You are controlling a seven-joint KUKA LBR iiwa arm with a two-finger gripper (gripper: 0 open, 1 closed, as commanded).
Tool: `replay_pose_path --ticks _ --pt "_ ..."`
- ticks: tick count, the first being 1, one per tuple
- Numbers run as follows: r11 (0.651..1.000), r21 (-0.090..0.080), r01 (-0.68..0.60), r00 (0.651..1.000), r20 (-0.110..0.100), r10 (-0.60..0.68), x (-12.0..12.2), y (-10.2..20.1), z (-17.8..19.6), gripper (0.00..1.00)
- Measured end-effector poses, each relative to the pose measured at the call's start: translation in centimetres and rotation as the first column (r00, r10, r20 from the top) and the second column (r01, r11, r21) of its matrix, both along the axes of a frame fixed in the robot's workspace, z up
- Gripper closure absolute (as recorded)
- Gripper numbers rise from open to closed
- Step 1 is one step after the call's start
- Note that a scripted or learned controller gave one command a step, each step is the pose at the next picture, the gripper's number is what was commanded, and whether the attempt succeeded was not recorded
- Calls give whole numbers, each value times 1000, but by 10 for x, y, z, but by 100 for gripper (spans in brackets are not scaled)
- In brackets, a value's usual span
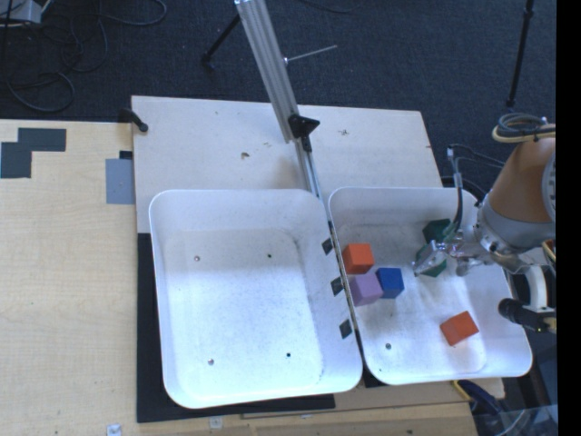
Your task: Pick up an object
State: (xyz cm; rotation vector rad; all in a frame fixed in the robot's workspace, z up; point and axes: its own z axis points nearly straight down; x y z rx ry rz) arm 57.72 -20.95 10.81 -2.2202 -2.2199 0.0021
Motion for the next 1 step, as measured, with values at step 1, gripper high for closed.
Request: replay_pose_path --ticks 1 --pt "1000 0 -4 1000 3 4 66 1 -18 0"
